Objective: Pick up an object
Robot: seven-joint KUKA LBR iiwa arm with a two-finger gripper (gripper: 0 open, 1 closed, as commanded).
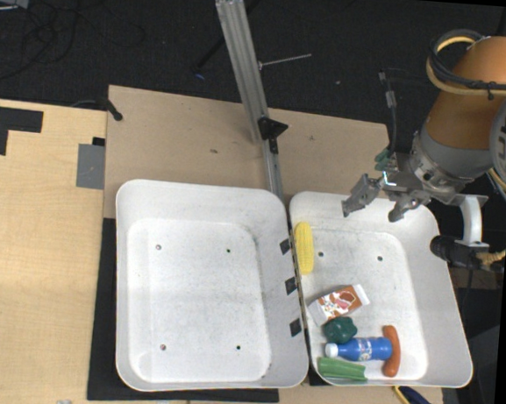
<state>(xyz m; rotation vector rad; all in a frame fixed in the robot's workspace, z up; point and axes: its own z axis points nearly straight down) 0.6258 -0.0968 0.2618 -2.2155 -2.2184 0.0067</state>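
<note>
Camera view: we see the gripper (378, 199) hanging above the far edge of the right bin (435, 283), fingers spread and nothing between them. Released, then, and not yet down among the goods.

Candidates all sit in that right bin. A yellow corn cob (304, 247) lies along the bin's left edge, lengthwise, apart from the rest. Toward the near edge we count a cluster: a small printed packet (341, 300), a dark green lump (341, 328) just beside it, a blue bottle (362, 348) lying on its side, an orange-red sausage shape (390, 350) at the bottle's right end, and a green pod (341, 369) against the near rim. The left bin (145, 231) holds nothing we would aim for.

We judge the step in hand as the approach. For a clean grasp we would pick the corn cob: it is isolated, so the fingers can straddle its narrow width without nudging neighbours. Turn the wrist so the jaws close across the cob, not along it. One risk: the bin wall right beside it may block the outer finger. The cluster looks harder; pieces touch and may slide.
</note>
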